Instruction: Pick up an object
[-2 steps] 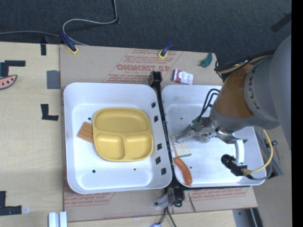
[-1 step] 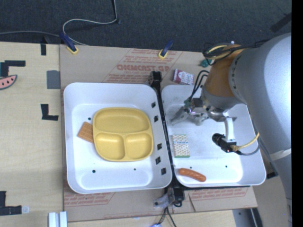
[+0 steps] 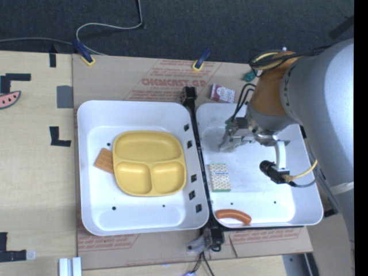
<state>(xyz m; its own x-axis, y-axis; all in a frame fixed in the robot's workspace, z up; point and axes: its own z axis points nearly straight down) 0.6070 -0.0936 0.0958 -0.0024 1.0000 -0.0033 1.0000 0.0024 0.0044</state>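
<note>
1. An orange carrot-like piece (image 3: 233, 216) lies at the near rim of the right bin (image 3: 299, 209).
2. A checkered packet (image 3: 219, 176) rests at seven o'clock from my gripper (image 3: 229, 140), just apart.
3. My gripper hovers low over the bin floor; its grip state I cannot tell.
4. The yellow divided tray (image 3: 150, 161) fills the left bin (image 3: 95, 154), at nine o'clock.

Glossy yellow plastic tray (image 3: 150, 163) in smooth white bin (image 3: 92, 154).

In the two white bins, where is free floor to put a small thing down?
Left bin: the front strip below the yellow tray. Right bin: the floor between the sponge and the right wall. Crowded near the claw and the orange piece.
</note>
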